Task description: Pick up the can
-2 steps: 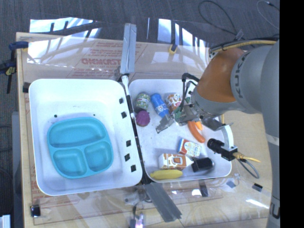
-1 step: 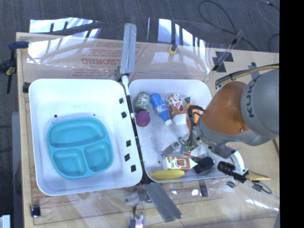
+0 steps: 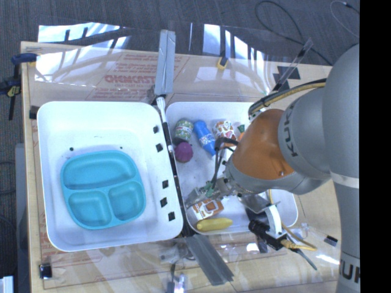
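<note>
The arm (image 3: 287, 145), grey with an orange band, reaches in from the right of the frame and covers much of the right bin (image 3: 177, 182). Its gripper (image 3: 211, 191) points down toward the lower middle of that bin, just above a small carton (image 3: 208, 208) with orange and white print. Whether the gripper is open or closed cannot be told from this angle, and nothing can be seen held in it.

The can (image 3: 184, 129), with a greenish patterned side, sits in the upper left part of the right bin, near the bin's top edge. Just right of it lies a blue bottle (image 3: 204, 137), tilted, and further right a colourful printed packet (image 3: 223, 129), partly hidden by the arm. A purple ball (image 3: 184, 152) rests just below the can, almost touching it. A yellow banana-shaped piece (image 3: 214, 224) lies along the bin's lower edge, below the carton.

The left bin (image 3: 49, 182) holds a light blue divided tray (image 3: 102, 188) with three compartments, lying flat in the middle left of the frame, well apart from the can.
</note>
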`<state>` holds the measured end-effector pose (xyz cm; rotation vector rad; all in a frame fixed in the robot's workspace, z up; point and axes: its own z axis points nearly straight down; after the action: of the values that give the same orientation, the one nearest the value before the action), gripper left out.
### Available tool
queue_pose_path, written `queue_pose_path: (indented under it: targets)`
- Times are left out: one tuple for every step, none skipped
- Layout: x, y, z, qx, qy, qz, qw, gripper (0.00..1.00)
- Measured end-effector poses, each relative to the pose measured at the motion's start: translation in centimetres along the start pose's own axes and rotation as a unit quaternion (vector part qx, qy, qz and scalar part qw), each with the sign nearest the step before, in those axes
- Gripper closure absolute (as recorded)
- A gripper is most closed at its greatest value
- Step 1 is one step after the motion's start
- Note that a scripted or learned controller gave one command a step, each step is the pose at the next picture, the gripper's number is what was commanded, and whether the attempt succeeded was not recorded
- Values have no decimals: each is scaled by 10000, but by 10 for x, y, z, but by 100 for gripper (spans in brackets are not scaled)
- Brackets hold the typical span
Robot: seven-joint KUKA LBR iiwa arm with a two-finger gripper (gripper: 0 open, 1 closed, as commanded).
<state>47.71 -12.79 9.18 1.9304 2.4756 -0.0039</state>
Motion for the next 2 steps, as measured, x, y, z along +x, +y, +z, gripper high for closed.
queue_pose_path:
  targets:
    - [1,1,-9,7,10,-34,10000,100]
    - [-12,2,0,1,14,196,9998,100]
